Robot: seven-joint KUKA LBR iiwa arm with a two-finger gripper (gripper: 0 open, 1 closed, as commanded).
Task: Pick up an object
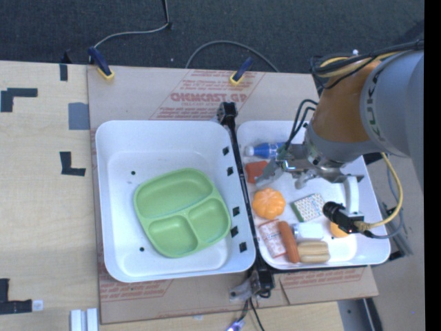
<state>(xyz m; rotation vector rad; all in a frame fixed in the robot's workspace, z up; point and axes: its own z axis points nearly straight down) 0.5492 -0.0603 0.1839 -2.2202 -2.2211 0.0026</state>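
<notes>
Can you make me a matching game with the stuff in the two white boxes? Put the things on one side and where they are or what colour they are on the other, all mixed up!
Things:
1. divided plate
2. round fruit
3. carrot
4. bottle

Clues:
A. orange and ball-shaped, near the wall between the bins
B. light green, alone in the left bin
C. clear with a blue cap, at the far end of the right bin
D. long and orange-red, at the near end of the right bin, beside a bread roll

Right pairs: 1-B, 2-A, 3-D, 4-C
</notes>
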